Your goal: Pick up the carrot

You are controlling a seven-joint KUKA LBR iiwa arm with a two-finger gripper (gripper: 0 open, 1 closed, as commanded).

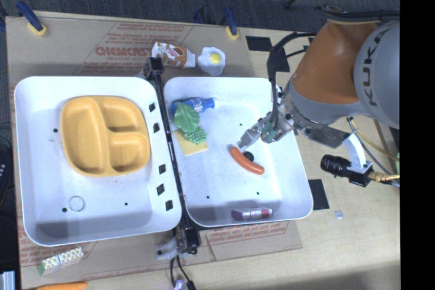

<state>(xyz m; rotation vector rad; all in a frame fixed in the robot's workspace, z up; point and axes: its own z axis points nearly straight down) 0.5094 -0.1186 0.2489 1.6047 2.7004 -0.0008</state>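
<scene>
Carrot (247, 161) in the right bin (292, 176), just below the jaws; jaw state unclear.

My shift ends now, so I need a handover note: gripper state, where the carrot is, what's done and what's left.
Gripper: low in the right bin, right by the carrot's upper-left end; holding nothing I can see.
Carrot: lying flat on the right bin's floor, near its middle.
Done: the approach only.
Left: close on the carrot and lift it out.
</scene>
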